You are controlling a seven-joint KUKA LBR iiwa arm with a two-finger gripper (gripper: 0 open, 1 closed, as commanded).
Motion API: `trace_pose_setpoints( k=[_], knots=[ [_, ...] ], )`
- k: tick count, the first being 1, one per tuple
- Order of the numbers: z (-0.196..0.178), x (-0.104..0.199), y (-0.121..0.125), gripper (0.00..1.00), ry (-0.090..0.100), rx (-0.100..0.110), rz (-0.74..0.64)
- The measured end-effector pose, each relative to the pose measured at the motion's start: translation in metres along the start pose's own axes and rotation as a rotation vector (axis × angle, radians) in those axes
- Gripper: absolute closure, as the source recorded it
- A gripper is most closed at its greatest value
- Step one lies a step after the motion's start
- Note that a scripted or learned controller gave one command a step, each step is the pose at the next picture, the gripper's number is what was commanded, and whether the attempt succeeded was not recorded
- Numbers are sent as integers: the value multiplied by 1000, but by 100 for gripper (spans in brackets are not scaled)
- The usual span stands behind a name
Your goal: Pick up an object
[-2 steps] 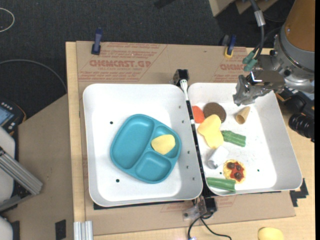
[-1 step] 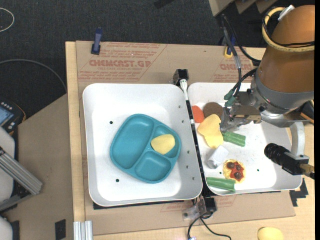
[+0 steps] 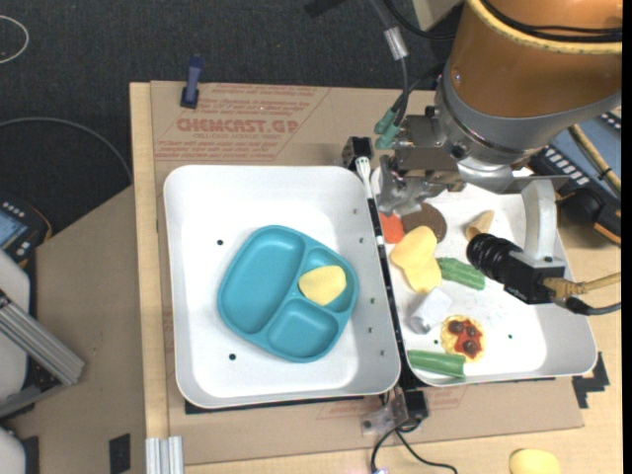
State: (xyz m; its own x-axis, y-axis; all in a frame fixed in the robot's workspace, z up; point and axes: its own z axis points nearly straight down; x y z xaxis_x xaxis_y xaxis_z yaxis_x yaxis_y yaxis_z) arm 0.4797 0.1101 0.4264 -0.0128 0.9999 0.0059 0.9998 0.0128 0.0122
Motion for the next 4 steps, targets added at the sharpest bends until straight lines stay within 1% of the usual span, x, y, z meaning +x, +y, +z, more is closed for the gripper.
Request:
trace_pose_setpoints(
  k=[1,2,3,4],
  knots=[
    [15,-58,-1,100,-7,15,19],
    [122,-87,-5,100,-8,25,17],
    [105,-85,-2,100,-6,9,14],
    [65,-30,-1,100,-3,7,6]
  ],
)
